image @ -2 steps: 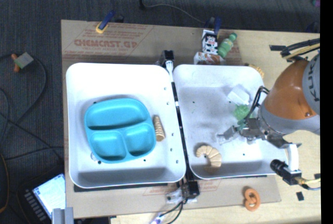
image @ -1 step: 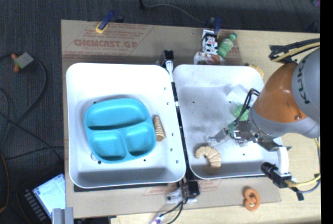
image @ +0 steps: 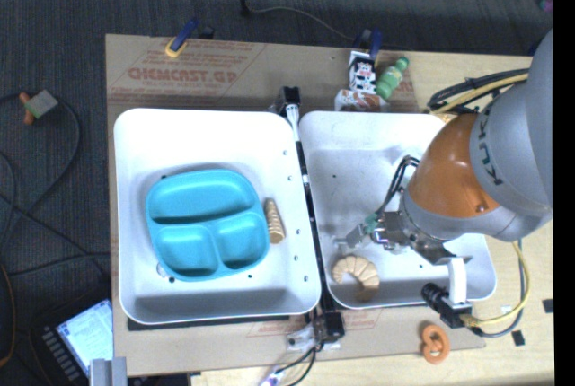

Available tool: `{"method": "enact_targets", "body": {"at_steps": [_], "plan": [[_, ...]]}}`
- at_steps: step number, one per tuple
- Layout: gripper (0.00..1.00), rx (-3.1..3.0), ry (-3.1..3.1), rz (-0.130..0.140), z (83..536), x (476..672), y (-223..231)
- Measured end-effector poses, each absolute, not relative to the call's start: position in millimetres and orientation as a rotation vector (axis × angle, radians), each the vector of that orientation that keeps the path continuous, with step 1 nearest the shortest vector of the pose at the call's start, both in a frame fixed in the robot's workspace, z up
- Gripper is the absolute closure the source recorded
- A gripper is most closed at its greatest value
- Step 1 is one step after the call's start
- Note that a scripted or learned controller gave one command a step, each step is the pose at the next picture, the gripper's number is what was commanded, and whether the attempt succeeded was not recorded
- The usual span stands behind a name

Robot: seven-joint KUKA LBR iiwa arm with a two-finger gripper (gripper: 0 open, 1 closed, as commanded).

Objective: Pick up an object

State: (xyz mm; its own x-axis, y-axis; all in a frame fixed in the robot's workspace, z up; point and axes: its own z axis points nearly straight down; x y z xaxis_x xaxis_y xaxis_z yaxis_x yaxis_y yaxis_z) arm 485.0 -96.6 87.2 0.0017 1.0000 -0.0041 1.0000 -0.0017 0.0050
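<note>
Pincer (image: 359, 233) just above croissant (image: 356, 272) in right bin (image: 341, 142)

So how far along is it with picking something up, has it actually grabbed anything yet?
Done so far: the arm has reached into the right bin, and the gripper sits low just above the croissant. In hand: nothing visibly; the croissant lies on the bin floor, apart from the gripper. Left: grasp and lift. The blue tray and the small roll in the left bin look untouched.
</note>
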Motion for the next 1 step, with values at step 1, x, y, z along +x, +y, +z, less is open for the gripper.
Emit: {"method": "enact_targets", "body": {"at_steps": [1], "plan": [[0.00,2.219,2.217,0.003,86.9,485.0,-97.7]]}}
